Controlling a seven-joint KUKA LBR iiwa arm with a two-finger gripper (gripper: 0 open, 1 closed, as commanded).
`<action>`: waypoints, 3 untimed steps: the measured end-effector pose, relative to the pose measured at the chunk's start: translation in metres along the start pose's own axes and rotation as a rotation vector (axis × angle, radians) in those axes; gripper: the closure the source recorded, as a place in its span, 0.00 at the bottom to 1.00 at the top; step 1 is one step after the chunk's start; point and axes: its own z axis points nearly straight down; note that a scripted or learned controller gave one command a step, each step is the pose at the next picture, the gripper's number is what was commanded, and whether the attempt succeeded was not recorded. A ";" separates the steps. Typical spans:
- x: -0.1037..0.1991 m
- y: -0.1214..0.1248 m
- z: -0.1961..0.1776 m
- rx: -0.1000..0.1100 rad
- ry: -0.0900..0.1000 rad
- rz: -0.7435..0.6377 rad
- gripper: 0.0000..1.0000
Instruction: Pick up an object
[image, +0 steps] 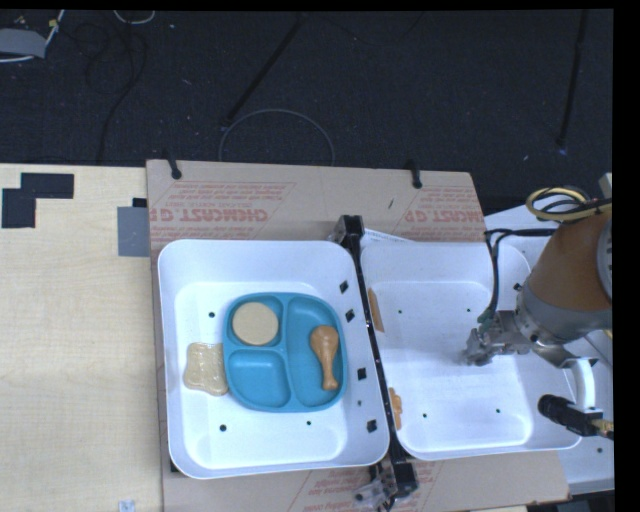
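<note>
Three candidates sit around the blue tray in the left bin: a tan slice touching its left edge, a round patty in its upper-left compartment, a drumstick lengthwise in its right compartment. Well right of the tray, the gripper hangs over the right bin; its opening can't be made out.

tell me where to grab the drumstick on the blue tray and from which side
Grip the drumstick across its narrow shaft, coming straight down from above. It lies flat in the right compartment of the blue tray, fat end toward the far side, thin end near. The compartment walls run close along its sides, so a side approach looks blocked; the slim middle likely suits the gripper best.
</note>
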 end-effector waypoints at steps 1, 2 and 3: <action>0.003 -0.001 -0.043 -0.006 -0.002 -0.007 1.00; 0.003 -0.001 -0.093 -0.007 -0.002 -0.006 1.00; 0.062 -0.009 -0.104 -0.002 0.000 -0.010 1.00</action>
